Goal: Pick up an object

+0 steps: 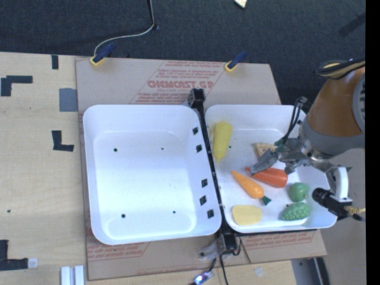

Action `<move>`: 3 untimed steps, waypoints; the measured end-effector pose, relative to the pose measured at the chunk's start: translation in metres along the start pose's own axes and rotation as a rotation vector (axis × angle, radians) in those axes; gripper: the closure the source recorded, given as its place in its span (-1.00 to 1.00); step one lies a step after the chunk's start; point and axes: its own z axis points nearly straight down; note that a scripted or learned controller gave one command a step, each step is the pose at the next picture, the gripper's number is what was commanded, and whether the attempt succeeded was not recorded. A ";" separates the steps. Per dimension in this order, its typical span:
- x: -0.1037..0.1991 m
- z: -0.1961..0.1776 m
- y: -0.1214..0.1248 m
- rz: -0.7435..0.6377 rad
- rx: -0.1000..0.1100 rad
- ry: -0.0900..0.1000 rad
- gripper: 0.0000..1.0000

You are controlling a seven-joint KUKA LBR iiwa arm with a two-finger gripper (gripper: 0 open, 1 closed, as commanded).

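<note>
Red pepper [272, 177] lies in your right bin [249, 113], and the tool [261, 166] sits low over its left end; you cannot tell from this view whether the tool is spread or closed, or whether it grips anything. Just left of the pepper, a carrot [248, 184] lies slantwise. Below it rests a pale yellow piece [246, 214]. Two green items [297, 202] sit at the lower right. Corn [221, 139] stands by the divider. Your left bin [142, 171] adjoins on the worktop [35, 159].
</note>
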 end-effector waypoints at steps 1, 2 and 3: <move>-0.004 0.095 0.062 -0.002 -0.002 -0.003 -1.00; -0.004 0.078 0.062 -0.001 -0.006 -0.003 1.00; 0.008 0.099 0.049 0.003 -0.017 -0.009 1.00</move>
